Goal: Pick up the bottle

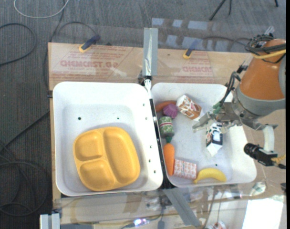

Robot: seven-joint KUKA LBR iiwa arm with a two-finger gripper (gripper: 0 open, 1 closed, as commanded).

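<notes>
- Camera view shows the grey arm (259,87) reaching in from the right over the right bin (240,175), its orange band broad and rounded above the wrist.
- The gripper (212,122) hangs low over the right half of that bin, its metal fingers pointing down and to the left.
- The fingers are spread, with nothing between them.
- Just below the fingertips, touching or nearly so, lies a small carton (213,140), white with dark print and a folded, pointed lower end.
- To the gripper's upper left, near it, sits a small pouch (188,107) printed in orange and white, tilted.
- Further left, against the bin's left wall, is the bottle (166,127): a short, rounded thing with a green patterned label, lying on its side.
- Above the bottle, touching it, is a purple, knobbly toy vegetable (170,110), with a reddish-orange piece (161,106) behind it.
- Below the bottle lies a smooth plastic carrot (169,157), orange with a green top.
- Lower left of the gripper, a flat rectangular packet (184,168) with red print lies beside the carrot.
- Below the gripper, near the bin's front wall, rests a curved yellow banana (210,175), glossy like plastic.
- Well to the left, the left bin (88,94) holds a yellow divided plate (107,157) with three compartments and rounded corners.
- Both bins are shallow, white and speckled, on a brown cardboard sheet (88,63).
</notes>
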